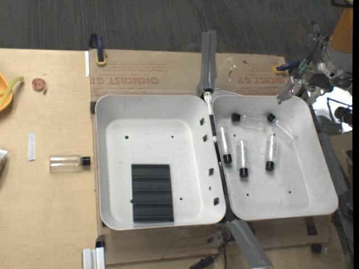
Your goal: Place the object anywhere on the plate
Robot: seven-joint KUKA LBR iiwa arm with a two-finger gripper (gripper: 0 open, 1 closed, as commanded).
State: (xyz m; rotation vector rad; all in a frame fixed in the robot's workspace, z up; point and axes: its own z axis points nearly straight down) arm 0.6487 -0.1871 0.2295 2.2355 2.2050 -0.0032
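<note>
The right bin (pixel 314 203) holds five clear plastic vials with black caps, scattered loosely: three lie roughly parallel in the middle, (pixel 225 145), (pixel 242 160), (pixel 270 152), and two lie farther back, (pixel 249 120) and (pixel 280 126), angled as if tossed in. The left bin (pixel 112 122) carries the plate (pixel 152 193), a dark ribbed rectangle lying flat near its front edge, presumably the drop-off spot. The arm (pixel 339 43) sits at the far right corner, past the bin's rim; its claw (pixel 291 88) looks pulled back there, and I cannot tell how it is set. Another vial (pixel 68 161) rests on the wooden worktop (pixel 50 111) at left. Both bins are smooth white and shallow.
</note>
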